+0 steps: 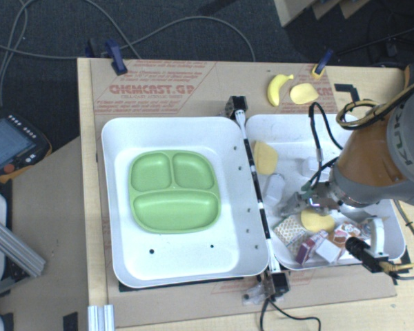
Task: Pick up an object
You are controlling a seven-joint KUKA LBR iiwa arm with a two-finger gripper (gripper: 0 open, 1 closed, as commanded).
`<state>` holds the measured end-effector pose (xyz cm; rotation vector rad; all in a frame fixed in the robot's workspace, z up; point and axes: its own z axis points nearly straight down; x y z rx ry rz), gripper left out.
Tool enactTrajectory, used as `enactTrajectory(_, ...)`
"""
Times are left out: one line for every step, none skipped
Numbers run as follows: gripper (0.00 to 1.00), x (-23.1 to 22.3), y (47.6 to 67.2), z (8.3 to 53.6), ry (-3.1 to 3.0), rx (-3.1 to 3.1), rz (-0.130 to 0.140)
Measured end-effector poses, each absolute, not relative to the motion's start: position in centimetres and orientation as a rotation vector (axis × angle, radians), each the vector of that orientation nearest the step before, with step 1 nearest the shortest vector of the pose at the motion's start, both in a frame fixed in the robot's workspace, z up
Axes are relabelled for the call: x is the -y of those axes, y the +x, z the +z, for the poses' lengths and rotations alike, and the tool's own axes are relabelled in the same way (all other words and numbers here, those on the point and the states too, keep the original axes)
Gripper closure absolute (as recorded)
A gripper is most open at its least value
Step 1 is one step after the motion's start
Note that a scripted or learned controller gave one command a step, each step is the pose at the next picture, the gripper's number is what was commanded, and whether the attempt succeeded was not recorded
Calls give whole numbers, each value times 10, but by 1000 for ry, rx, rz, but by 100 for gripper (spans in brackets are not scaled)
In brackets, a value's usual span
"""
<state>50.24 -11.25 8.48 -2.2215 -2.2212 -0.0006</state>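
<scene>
The gripper [316, 200] is hanging over the right bin [290, 126], just above a yellow piece [316, 221] at lower right. It looks light, smooth, maybe slippery; grasping across its narrow middle seems best.

Right bin [284, 124] cluttered; perhaps room around green tray [174, 192]
</scene>
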Motion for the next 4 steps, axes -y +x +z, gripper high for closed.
enactTrajectory(100, 113, 503, 95, -2225, 2223, -3)
enactTrajectory(100, 113, 504, 105, -2227, 2224, -4)
enactTrajectory(0, 113, 504, 105, -2226, 2224, -4)
enactTrajectory(0, 122, 479, 84, -2222, 2220, 1)
